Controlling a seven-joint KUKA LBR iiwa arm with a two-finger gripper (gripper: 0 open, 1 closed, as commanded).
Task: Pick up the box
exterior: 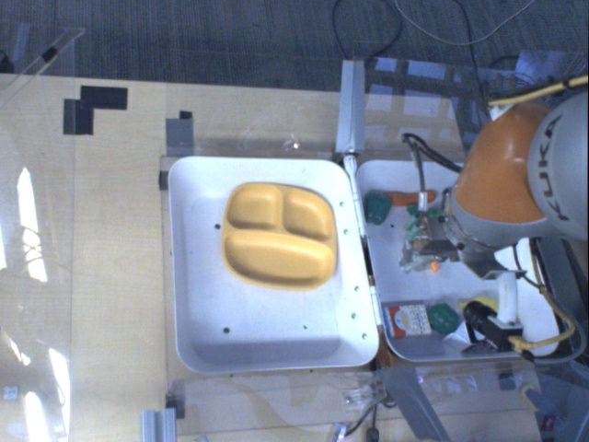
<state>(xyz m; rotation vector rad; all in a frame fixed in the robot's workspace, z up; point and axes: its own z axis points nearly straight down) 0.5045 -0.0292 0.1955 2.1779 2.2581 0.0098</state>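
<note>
A yellow sectioned tray [279, 234] lies upside down in the left white bin [198, 339]; in the right bin [391, 293], a green lump [377, 208] near the top and another green piece [444, 317] lower down

The left bin [184, 274] is seen as smooth white plastic with a soft sheen. A matt yellow plastic tray [279, 234] is carried in it. The counter [101, 274] is shown as pale, smooth wood. The box [409, 319] is printed card, slightly glossy. The arm's orange band [492, 168] is glossy, and bare metal is seen on the rail [351, 104].
</note>
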